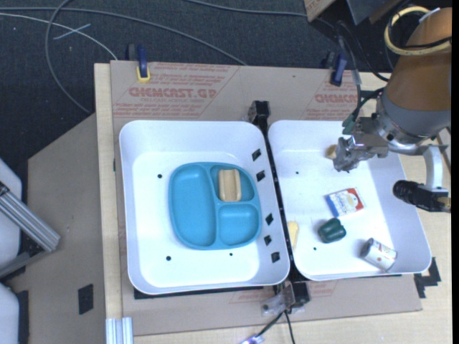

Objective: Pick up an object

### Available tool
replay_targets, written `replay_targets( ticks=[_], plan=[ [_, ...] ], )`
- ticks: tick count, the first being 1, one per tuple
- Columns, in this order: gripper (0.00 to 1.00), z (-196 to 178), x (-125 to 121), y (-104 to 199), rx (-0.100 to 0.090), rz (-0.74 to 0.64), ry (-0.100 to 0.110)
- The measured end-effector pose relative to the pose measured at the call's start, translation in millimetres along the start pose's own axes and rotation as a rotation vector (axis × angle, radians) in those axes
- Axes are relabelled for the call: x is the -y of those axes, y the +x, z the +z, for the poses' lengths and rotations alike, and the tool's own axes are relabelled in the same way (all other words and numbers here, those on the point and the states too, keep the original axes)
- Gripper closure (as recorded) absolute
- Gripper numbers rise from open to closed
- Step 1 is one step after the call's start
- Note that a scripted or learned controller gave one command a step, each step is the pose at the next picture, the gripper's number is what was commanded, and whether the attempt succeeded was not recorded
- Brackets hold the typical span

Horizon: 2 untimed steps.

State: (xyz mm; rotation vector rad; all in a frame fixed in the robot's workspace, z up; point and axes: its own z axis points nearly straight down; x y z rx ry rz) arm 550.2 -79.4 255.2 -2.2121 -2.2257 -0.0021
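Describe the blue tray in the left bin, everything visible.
The blue tray looks like smooth plastic, rounded in outline, with three compartments: one large on the left, two smaller on the right. It lies flat near the middle of the left bin, slightly rotated. A tan wooden-looking block rests in its upper right compartment. Nothing else touches it.

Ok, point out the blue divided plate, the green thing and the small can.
blue divided plate [192, 208], camera view, its large left compartment
green object [331, 230], camera view, its top
small can [378, 254], camera view, its side

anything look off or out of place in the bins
One thing: a small yellow piece sits wedged at the right bin's left wall, by the divider, away from the other items. The small can lies on its side near the front right corner.
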Motion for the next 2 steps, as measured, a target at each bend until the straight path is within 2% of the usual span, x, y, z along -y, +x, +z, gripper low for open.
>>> replay_targets(
  ticks=[2],
  plan=[
    [1.0, 26.4, 7.2, 114.8, 0.0, 0.0, 0.002]
  ],
)
